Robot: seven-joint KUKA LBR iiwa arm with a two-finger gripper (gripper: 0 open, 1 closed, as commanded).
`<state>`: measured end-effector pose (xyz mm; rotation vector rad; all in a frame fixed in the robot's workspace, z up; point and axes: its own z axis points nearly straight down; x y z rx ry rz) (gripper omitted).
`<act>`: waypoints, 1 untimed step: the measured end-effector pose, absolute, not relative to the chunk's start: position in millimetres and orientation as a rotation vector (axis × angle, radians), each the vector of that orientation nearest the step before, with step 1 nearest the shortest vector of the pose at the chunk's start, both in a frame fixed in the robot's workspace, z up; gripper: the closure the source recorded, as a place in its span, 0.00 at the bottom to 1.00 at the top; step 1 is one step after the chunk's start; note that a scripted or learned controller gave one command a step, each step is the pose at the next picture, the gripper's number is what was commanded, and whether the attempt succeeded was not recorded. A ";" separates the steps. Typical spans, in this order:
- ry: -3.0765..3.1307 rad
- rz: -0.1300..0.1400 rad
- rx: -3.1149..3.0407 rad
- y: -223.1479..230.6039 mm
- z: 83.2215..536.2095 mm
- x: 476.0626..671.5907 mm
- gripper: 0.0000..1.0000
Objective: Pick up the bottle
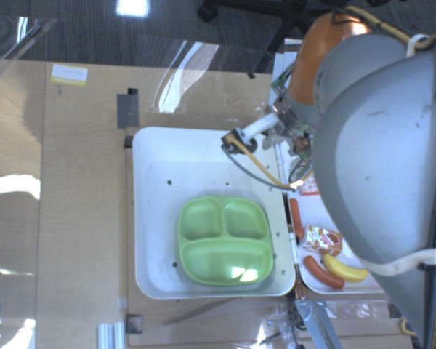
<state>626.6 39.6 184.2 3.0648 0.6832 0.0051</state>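
Observation:
My grey arm point(378, 144) reaches in from the right and covers most of the right bin point(310, 285). Its wrist and gripper point(298, 140) hang over the far end of that bin, close to the wall shared by the two bins. I cannot make out anything held there. Whatever lies under the arm is hidden from me.
A green divided plate point(224, 241) lies in the left bin point(142, 195), toward its near side. In the uncovered near corner of the right bin I see a banana point(344, 269), two red sausages point(296, 219) point(323, 273) and a printed packet point(322, 240).

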 end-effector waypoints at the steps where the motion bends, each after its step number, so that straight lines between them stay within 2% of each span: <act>1: 0.582 0.016 3.087 101.0 186.0 658.4 0.00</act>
